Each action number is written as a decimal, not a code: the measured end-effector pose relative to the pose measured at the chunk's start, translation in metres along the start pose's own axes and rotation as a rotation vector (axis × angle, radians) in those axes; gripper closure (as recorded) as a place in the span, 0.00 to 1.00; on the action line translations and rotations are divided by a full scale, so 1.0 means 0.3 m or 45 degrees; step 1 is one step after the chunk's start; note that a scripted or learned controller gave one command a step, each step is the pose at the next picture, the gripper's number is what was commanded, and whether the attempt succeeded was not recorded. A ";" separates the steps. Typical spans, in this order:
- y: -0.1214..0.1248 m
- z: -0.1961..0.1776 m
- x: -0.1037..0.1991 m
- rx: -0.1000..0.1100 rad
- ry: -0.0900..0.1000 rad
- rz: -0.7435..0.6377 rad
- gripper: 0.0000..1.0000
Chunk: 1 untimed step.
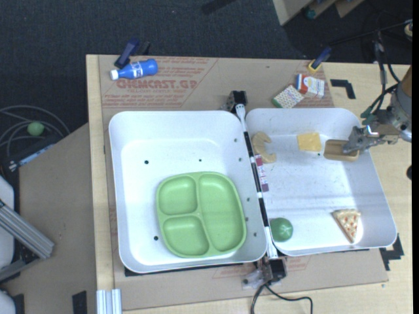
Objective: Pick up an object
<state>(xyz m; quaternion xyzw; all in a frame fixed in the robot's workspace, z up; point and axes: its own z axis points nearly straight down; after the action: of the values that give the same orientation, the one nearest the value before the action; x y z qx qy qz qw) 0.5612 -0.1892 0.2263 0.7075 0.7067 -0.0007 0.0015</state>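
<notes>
At right bin's (pixel 366 195) far right edge, claw (pixel 357 142) sits low against a tan block (pixel 335 150), can't tell if it's actually pinched; best confirm a centred grip before lifting straight up.

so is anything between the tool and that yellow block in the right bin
Nothing visible. The tool sits at the right bin's far right side over a tan piece, and the yellow block lies just left of that piece, on bare floor.
</notes>
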 end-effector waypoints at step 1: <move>0.082 -0.028 0.162 -0.002 0.004 -0.004 1.00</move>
<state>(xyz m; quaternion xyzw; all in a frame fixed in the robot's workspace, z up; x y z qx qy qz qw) 0.5859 -0.1406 0.2345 0.7063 0.7079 0.0010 0.0010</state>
